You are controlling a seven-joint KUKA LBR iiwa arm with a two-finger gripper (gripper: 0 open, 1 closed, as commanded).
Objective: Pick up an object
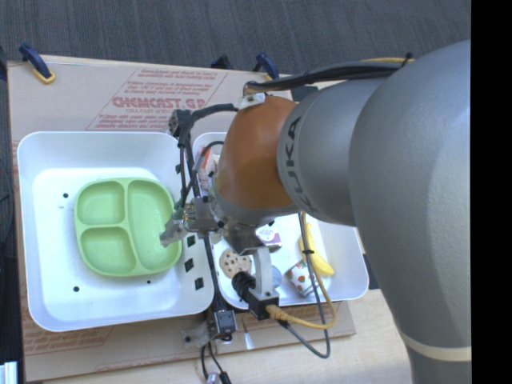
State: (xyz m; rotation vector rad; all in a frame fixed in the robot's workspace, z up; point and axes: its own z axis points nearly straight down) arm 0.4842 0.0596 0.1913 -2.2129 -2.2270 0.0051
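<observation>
Of the jaws we cannot tell whether they are spread or closed, because the gripper [171, 234] shows only as a small grey metal piece under the wrist. We see nothing held in it.

The gripper is at the right rim of the green plate [120, 230], over the edge of the plate's tall right compartment. We cannot tell whether it touches the plate. The plate has three compartments, two on its left and one on its right, and it lies flat in the middle of the left bin [46, 298].

The arm [384, 174] comes in from the right, and its orange band [252, 154] stands over the wall where the two bins meet. It covers most of the right bin [350, 264]. In the part of this bin that stays visible, a banana [314, 254] lies near the right wall. Just beside it, toward the front, is a small white cup with red marks [298, 277]. Further left, near the dividing wall, is a round pale thing with dark spots [231, 261]; what it is, we cannot say.

Both bins rest on a cardboard sheet [96, 94] with red print, and two blue clamps [36, 61] sit at its far edge.
</observation>
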